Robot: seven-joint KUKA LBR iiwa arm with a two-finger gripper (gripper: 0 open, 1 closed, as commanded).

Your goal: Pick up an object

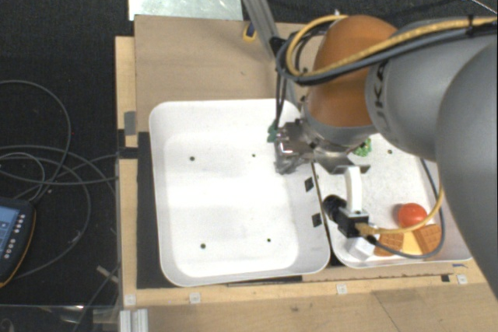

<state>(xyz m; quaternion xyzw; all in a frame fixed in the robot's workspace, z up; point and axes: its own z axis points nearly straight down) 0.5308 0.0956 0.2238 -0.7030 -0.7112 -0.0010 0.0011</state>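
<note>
Red and round, that's my pick: a red ball (411, 212), maybe a toy tomato, lying in the right bin (393, 175) close to its near edge and towards the near right corner. My guess is it's light and smooth, and it will roll the moment I nudge it off-centre. So the hold I'd want is straight down over its widest part, squeezing across the middle, not near the top where it could squirt out. Touching it on the near side is a tan waffle-like slab (416, 242), flat and stiff by the look of it. It crowds that side, so the open sides of the ball are the ones to come in from. There's a green scrap (363, 145) up near the far edge of the same bin, half under my wrist, and I can't say what it is. My claw (289, 154) hangs over the rim shared with the left bin (226, 198), well apart from the ball. Whether it's open or closed I can't tell from up here, and I see nothing held in it. My own bulky arm (436, 97) covers much of the right bin, so something else may lie under there unseen.
</note>
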